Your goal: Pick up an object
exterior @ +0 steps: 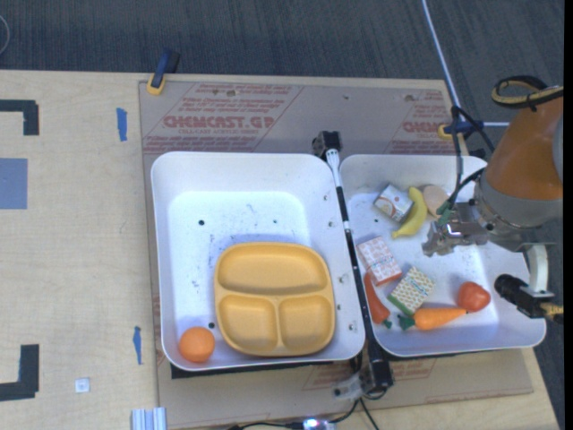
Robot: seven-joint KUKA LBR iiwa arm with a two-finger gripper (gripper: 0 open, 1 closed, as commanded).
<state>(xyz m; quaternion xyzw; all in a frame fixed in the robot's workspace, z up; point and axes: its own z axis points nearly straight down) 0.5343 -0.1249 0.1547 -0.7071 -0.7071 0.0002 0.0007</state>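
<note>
Hovering in the right bin (528, 334), gripper (445, 236) sits low over bare floor; finger spread cannot be judged. Nearest object: banana (412, 213), just beside at 10 o'clock, long axis running 1-to-7. Carrot (437, 317) lies farther off at 6 o'clock.

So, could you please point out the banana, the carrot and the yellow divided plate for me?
banana (412, 215), camera view, middle of its curve.
carrot (436, 316), camera view, orange body.
yellow divided plate (274, 267), camera view, top compartment.
</note>
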